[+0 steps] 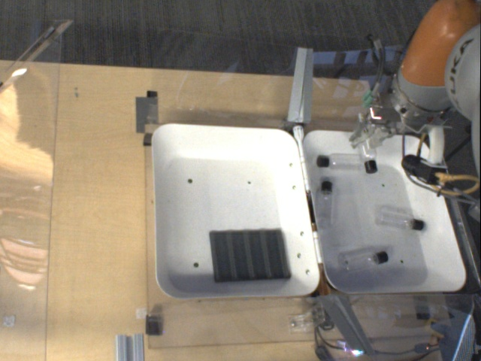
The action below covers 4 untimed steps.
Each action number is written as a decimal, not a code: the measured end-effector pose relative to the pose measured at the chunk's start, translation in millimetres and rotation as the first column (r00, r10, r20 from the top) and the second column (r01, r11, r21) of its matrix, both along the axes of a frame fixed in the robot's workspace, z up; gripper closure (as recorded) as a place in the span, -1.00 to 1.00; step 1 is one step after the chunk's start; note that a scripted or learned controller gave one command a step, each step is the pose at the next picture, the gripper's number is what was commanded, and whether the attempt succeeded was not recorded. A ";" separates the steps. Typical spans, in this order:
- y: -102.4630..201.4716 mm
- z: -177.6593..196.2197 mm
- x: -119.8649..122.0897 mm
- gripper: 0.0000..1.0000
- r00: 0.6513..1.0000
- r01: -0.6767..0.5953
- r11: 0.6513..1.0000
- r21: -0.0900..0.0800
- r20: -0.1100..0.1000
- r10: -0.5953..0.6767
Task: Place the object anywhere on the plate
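Camera view: vial (359,161) just below pincer (366,131), apart.

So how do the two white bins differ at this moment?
The left bin holds a dark ribbed plate near its front; the right bin holds several small clear tubes with black caps, scattered. The left bin looks wider than the right bin. The gripper is over the right bin's rear edge. Both are shallow and white.

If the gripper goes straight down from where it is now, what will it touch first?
Probably the clear tube with a black cap lying just below the gripper in the right bin; depth is unclear, so it may meet the bin's floor instead.
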<state>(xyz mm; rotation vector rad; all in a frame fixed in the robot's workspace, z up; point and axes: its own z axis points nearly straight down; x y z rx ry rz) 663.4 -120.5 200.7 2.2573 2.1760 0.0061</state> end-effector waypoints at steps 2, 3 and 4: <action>199.6 -12.0 6.0 1.00 0.998 0.068 0.998 0.004 -0.002 -0.068; 259.8 -82.9 -83.2 1.00 0.992 0.122 0.993 0.003 -0.008 -0.122; 311.8 -19.5 -33.8 1.00 0.998 -0.063 0.998 0.004 -0.003 0.063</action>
